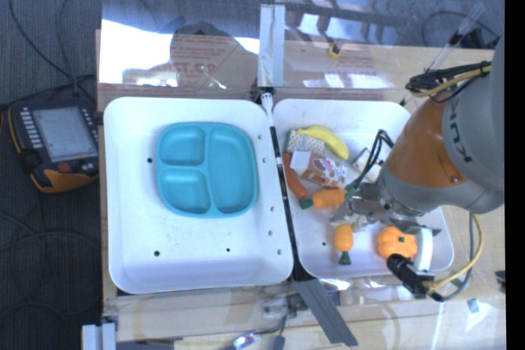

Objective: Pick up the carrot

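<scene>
An orange carrot (328,197) with a green end lies near the middle of the right bin (426,258), pointing left. A second small orange piece with a dark green tip (343,240) lies just below it. My gripper (353,211) hangs low over the bin. It is right beside the carrot's right end and just above the smaller piece. The wrist hides the fingertips, and nothing is visibly held.
The right bin also holds a yellow banana (326,140), a printed packet (320,168), a reddish stick (294,181) by the left wall and a round orange fruit (394,243). A blue divided plate (205,169) sits in the left bin (131,250).
</scene>
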Robot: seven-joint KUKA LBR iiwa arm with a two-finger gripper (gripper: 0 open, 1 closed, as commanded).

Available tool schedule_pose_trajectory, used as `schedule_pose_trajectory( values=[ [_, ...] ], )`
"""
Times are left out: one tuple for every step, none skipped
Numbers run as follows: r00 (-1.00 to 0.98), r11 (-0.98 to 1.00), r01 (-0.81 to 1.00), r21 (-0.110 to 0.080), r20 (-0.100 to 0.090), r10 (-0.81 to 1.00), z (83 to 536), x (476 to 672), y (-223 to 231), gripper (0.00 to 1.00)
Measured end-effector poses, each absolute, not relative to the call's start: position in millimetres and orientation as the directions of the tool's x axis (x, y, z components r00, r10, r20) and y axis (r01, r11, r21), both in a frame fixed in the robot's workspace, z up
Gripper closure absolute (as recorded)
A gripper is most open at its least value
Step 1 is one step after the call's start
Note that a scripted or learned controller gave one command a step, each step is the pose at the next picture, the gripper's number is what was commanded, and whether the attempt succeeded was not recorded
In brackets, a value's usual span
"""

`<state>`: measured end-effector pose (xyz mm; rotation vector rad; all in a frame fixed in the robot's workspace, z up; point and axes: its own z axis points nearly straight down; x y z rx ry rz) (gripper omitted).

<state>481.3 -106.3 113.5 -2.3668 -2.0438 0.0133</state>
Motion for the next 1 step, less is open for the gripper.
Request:
schedule_pose_trajectory(
  values=[
    [-0.135,0.135,0.991,-0.006,0.001,0.991,225.4,492.5,-22.0,1.00]
  ],
)
